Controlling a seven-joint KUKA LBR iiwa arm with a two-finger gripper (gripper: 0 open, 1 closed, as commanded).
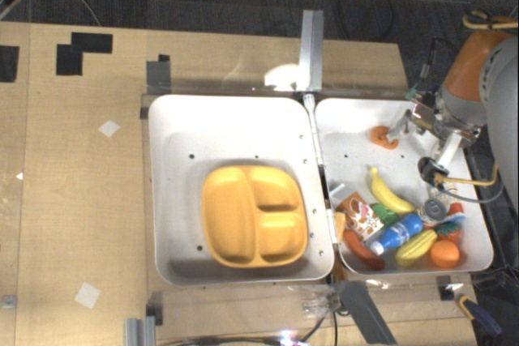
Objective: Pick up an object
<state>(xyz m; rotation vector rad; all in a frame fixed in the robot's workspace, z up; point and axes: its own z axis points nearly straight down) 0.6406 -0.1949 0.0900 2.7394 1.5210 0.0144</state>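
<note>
Camera view looks down on two white bins: the left bin (170, 174) carries a yellow divided tray (253, 215), while the right bin (349, 134) holds a heap of toy food toward its near corner, among it a banana (389, 192), a blue bottle (396, 232), a small printed carton (361, 215) and an orange fruit (444, 253). Apart from the heap, at the far side of the right bin, lies a small orange piece (384, 137), with the gripper (405, 124) just beside it; whether that pincer is spread or closed cannot be told from this slant, and nothing can be seen between it. The piece looks like light, stiff, smooth plastic, likely to skid on the bin floor, so a grasp across its narrow middle, straight down, seems safest.
</note>
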